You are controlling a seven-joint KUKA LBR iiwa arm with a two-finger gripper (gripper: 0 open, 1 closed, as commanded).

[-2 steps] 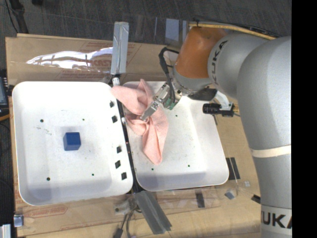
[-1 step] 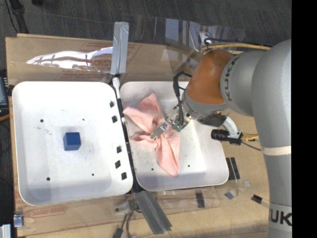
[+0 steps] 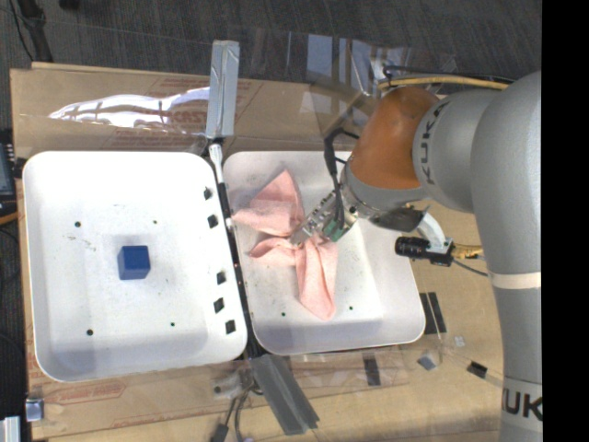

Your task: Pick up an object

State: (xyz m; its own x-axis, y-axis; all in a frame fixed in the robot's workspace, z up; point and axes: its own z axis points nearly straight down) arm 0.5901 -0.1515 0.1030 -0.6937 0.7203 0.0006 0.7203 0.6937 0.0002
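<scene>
A crumpled pink cloth (image 3: 316, 279) lies in the right bin (image 3: 386, 302), spread from the bin's upper left down to its middle. My gripper (image 3: 309, 234) reaches in from the right and is down on the cloth's middle, where the fabric bunches up around its tip. The wrist above hides how it meets the cloth. A small blue cube (image 3: 134, 261) sits alone in the left bin (image 3: 55, 339), far from the gripper.
The grey arm with its orange band (image 3: 391, 145) covers the right bin's upper right corner. A divider with black clips (image 3: 224, 247) separates the two bins. Cardboard and tape surround them, and a cable connector (image 3: 421, 247) juts out at the right.
</scene>
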